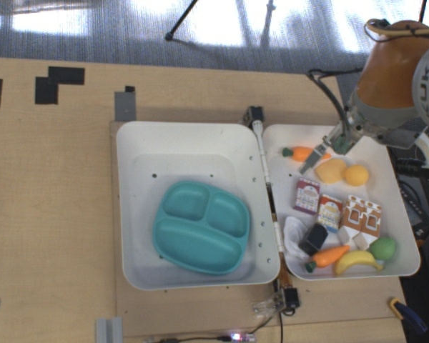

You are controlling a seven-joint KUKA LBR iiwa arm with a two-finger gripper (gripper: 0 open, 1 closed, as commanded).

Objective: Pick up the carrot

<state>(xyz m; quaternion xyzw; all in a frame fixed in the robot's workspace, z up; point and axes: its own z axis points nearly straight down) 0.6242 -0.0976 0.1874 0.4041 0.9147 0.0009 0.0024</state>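
1. Orange and small, a carrot with a green tip lies in the upper left corner of the right bin, its green end pointing toward the frame's left.
2. A second carrot rests in the lower part of the same bin, just beside a banana and near a green fruit.
3. The gripper comes down from the upper right of the frame, and its tips sit at the right end of the upper carrot; whether the fingers are spread or closed cannot be told from this angle.
4. The grey arm with its orange band fills the upper right corner.
5. Just right of the gripper's tips lie a pale yellow piece and an orange fruit, close together.
6. Below these sit a small purple-red carton, a second small carton and a brown-and-white box.
7. A black item lies on something white in the bin's lower left.
8. The left bin holds a teal divided tray, lying low and centre in it.
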